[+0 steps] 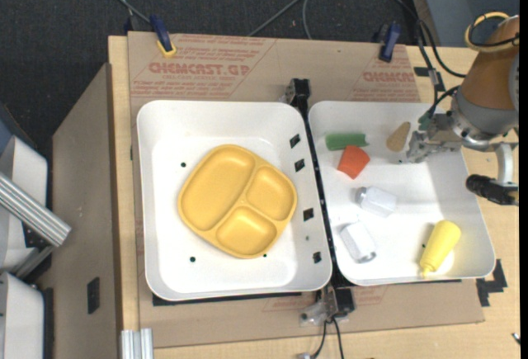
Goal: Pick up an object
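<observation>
Nearest, in the right bin (pixel 474 266), a yellow bottle (pixel 438 247) lies by the front corner, with a clear cup (pixel 358 241) and a white bottle (pixel 377 200) left of it. Farther back sit a red block (pixel 353 161), a green block (pixel 345 140) and a tan piece (pixel 399 135). The gripper (pixel 417 144) hovers just beside the tan piece; whether it is apart or together, I cannot tell. The left bin (pixel 157 209) holds a yellow divided plate (pixel 237 200).

The arm (pixel 488 77) comes in from the right, its orange band sitting just above a grey wrist. It bends down and leftward at the wrist, with the gripper (pixel 415 143) held low and pointing left. The 2 fingers are too small and blurred to read.
</observation>
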